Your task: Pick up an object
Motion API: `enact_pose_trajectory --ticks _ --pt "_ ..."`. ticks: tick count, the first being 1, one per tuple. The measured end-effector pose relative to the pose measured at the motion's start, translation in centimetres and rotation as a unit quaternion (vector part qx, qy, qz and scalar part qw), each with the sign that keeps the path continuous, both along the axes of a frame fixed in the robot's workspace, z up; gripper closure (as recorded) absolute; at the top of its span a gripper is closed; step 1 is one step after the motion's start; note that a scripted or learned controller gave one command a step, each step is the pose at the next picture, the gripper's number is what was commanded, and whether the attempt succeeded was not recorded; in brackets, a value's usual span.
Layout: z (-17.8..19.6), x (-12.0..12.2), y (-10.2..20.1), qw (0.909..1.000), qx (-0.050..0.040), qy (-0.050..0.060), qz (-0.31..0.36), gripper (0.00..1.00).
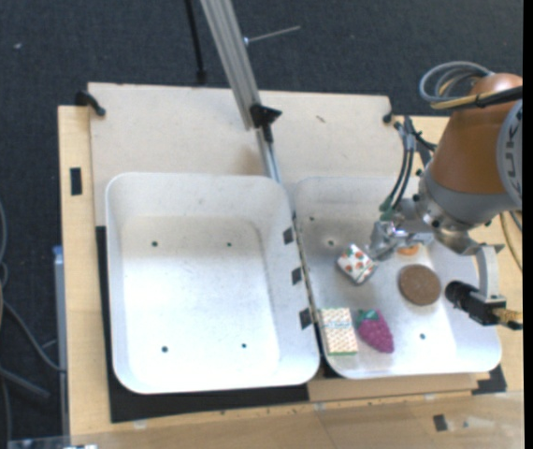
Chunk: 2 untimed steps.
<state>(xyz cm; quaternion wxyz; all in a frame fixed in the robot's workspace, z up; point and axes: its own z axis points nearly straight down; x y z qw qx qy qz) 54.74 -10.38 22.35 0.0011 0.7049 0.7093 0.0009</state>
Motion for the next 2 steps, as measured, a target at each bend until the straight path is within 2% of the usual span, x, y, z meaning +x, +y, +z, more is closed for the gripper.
enact_pose_trajectory --ticks 1,2 --pt "1.0 -1.2 5.4 1.0 0.0014 0.001 0.001 1.0" --pt "0.6 -0.6 10.3 1.0 0.0007 0.001 0.001 1.0"
